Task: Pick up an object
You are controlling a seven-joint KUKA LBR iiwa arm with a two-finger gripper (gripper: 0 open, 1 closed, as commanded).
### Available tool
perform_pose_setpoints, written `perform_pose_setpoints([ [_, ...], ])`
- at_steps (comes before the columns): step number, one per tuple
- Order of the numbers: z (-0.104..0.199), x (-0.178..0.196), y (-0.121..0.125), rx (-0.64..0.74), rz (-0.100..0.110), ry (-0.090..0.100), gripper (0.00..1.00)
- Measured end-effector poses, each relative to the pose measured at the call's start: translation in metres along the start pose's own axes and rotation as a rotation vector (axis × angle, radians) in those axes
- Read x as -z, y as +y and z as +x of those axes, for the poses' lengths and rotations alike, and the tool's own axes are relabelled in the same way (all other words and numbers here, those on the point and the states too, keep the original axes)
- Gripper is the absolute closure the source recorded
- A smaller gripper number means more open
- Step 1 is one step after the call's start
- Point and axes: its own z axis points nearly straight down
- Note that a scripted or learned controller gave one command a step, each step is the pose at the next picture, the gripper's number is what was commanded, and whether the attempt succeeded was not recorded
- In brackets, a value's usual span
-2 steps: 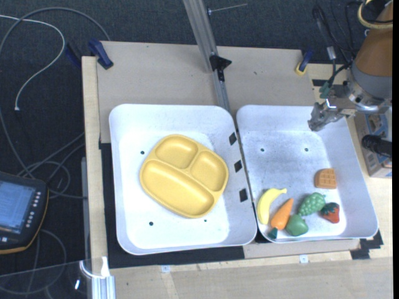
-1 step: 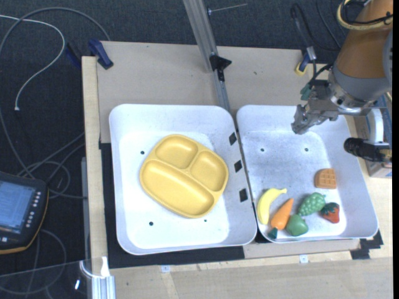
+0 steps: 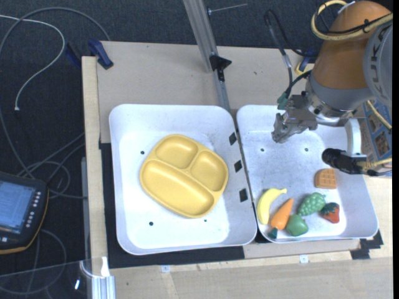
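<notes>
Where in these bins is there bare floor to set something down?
In the right bin, the middle is bare, between the gripper and the banana. In the left bin, strips around the yellow plate. Crowded: the right bin's near edge, banana to strawberry.

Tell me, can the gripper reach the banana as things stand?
Probably yes. The gripper is over a bare part of the right bin, and nothing lies on the banana. But the carrot lies close beside it in the bin's corner, so a grasp may be tight.
</notes>
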Motion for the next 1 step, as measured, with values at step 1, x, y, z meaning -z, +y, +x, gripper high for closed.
perform_pose_setpoints([
  [1,0.0452,-0.0094,-0.0138,-0.001,0.002,-0.001,1.0],
])
